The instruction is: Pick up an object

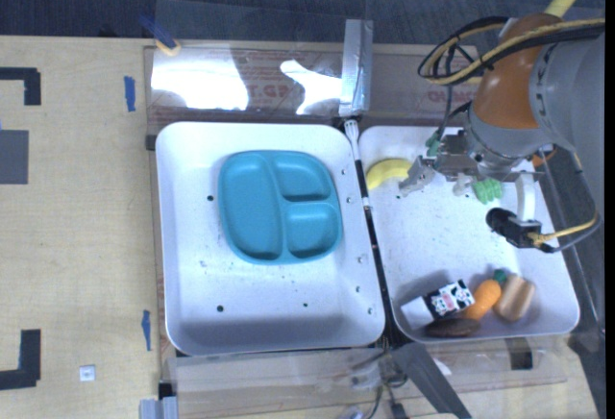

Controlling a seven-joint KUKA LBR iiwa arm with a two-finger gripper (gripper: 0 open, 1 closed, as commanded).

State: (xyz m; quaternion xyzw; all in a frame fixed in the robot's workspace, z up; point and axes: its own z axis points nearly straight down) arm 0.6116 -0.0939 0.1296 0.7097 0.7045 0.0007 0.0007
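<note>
left bin (183, 244): divided tray (281, 206) at its middle | right bin (423, 244): banana (386, 173) at far left corner; toy cow (450, 300), carrot (485, 296) and bread roll (516, 297) bunched along near edge | my claw (419, 176) over far part of right bin, just right of banana

Arm (538, 81) reaching from right, claw (419, 179) pointing left.

The grey KUKA arm (577, 90) has a rounded, smooth casing with a broad orange band (509, 95) above the wrist. Yellow and black cables (461, 47) loop beside that band. Below it sits a pale metal wrist block (476, 153) with small green parts, and a black cable with a yellow stripe (524, 233) hangs nearby.
</note>
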